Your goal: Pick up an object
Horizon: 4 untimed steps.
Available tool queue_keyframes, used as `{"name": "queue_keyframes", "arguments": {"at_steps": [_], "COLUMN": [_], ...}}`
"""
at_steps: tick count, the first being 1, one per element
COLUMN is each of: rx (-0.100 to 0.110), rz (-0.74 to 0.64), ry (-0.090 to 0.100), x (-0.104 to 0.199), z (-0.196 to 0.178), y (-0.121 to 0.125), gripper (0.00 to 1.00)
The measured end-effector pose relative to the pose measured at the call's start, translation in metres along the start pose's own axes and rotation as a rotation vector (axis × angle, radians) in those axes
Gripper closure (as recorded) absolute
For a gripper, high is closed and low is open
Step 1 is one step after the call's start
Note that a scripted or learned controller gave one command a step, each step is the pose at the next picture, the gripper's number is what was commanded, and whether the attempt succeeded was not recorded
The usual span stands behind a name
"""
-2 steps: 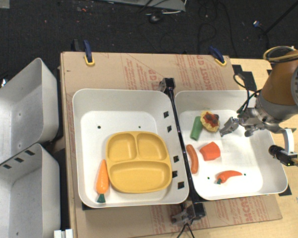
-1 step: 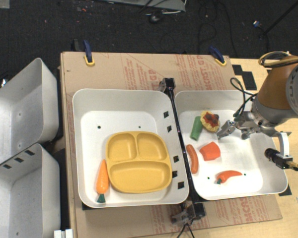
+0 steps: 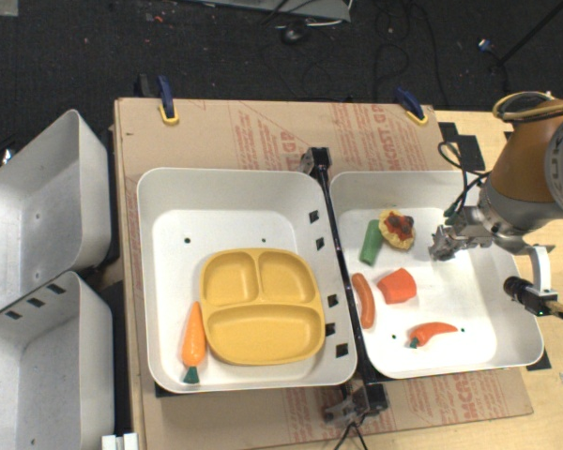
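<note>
Two white bins sit side by side on a brown board atop the counter (image 3: 507, 411). Left bin (image 3: 169, 204): a yellow tray (image 3: 261, 306) with three compartments lies flat near the middle of the floor; a carrot (image 3: 193, 337) lies just beside the tray's left edge, green stem end toward the bin's near left corner. Right bin (image 3: 488, 345): five items are spread over the floor. A green pepper (image 3: 371, 241) lies tilted near the far left, with a small pizza slice (image 3: 397, 229) just to its right, the two close or touching. A sausage (image 3: 364, 299) lies lengthwise along the bin's left wall. An orange-red block (image 3: 397, 286) rests just right of the sausage, near the centre. A small red chili (image 3: 431, 332) with a green stem lies toward the near side, apart from the others. The arm (image 3: 530, 172) enters from the right, its orange band above the wrist; the gripper (image 3: 446, 242) hangs over the far right part of the right bin, right of the pizza slice and apart from it. No item is seen between the jaws; whether they stand wide or narrow cannot be told at this angle. Two further white bins (image 3: 47, 242) stand off the board at the left. Blue clamps (image 3: 167, 101) grip the board's far edge.
</note>
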<state>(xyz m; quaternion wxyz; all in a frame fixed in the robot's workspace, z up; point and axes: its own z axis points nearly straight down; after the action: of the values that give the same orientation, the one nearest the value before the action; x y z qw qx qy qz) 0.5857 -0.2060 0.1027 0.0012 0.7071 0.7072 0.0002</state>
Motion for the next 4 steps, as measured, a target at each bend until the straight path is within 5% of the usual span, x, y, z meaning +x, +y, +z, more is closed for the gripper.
{"name": "queue_keyframes", "arguments": {"at_steps": [3,4], "rx": [-0.005,0.001], "rz": [-0.003,-0.008], "ry": [-0.001,0.003], "x": [0.011,0.067], "z": [-0.148,-0.137], "y": [0.004,0.014], "gripper": [1.00,1.00]}}
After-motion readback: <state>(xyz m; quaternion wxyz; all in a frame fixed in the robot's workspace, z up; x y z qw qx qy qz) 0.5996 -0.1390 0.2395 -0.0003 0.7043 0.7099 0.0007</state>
